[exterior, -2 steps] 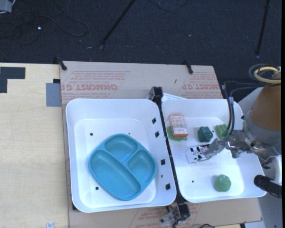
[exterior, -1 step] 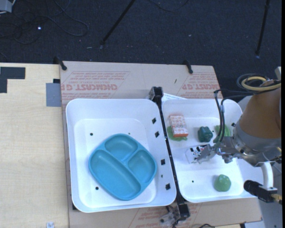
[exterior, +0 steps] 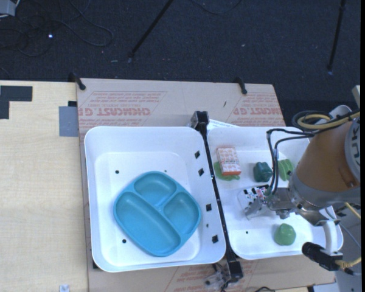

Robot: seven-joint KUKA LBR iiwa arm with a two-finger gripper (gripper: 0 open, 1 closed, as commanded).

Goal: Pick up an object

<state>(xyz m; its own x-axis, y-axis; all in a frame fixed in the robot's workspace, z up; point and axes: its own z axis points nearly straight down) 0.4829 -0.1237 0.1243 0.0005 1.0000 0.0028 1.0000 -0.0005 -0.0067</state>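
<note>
My gripper (exterior: pixel 253 204) hangs low over the middle of the right bin (exterior: pixel 243 248), reaching in from the right under the orange band of the arm. A small red and white box (exterior: pixel 229 162) lies up and to the left of it. A dark teal object (exterior: pixel 262 171) sits just above the gripper, with a light green piece (exterior: pixel 285 168) beside it. A round green object (exterior: pixel 285 234) lies below and to the right. Nothing shows between the fingertips. A blue divided plate (exterior: pixel 156 213) rests in the left bin (exterior: pixel 103 163).
The black divider (exterior: pixel 210 187) separates the two bins. Cardboard (exterior: pixel 128 105) lies under both bins, on a light wooden bench (exterior: pixel 30 187). Cables (exterior: pixel 286 140) loop from the arm above the right bin's far corner.
</note>
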